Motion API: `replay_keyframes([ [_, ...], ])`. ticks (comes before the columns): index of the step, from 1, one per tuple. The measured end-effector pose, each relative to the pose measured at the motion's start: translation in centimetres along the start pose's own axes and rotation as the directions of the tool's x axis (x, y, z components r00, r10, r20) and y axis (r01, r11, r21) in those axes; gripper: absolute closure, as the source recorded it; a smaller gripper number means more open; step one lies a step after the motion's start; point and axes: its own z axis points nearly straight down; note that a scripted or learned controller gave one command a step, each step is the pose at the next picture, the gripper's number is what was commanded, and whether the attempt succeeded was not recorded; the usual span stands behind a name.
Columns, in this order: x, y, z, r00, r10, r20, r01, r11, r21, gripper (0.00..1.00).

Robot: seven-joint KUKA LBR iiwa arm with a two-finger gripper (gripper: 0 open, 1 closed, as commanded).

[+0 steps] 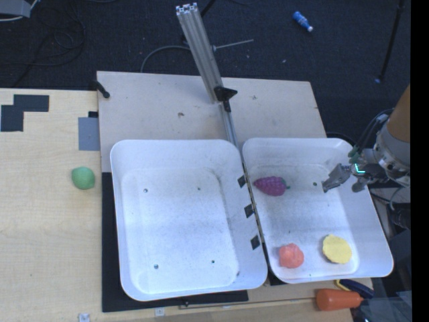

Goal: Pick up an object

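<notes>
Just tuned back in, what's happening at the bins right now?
The gripper is over the right side of the right bin, with nothing visibly between its fingers. Three things lie in that bin: a purple grape bunch near its left wall, a red-orange piece and a yellow piece toward the near edge. A green ball sits on the wooden bench, left of the left bin. Nothing has been picked up yet.

Arm reaches in from right, end effector (337, 178) low, pointing left, wrist approx level.
</notes>
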Motion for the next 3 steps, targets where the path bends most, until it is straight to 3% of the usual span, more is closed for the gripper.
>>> replay_keyframes([
  [1,0.0,0.0,0.0,1.0,0.0,0.0,0.0,1.0,0.0,0.0],
  [3,0.3,-0.6,10.4,1.0,0.0,-0.001,0.0,1.0,0.003,0.0],
])
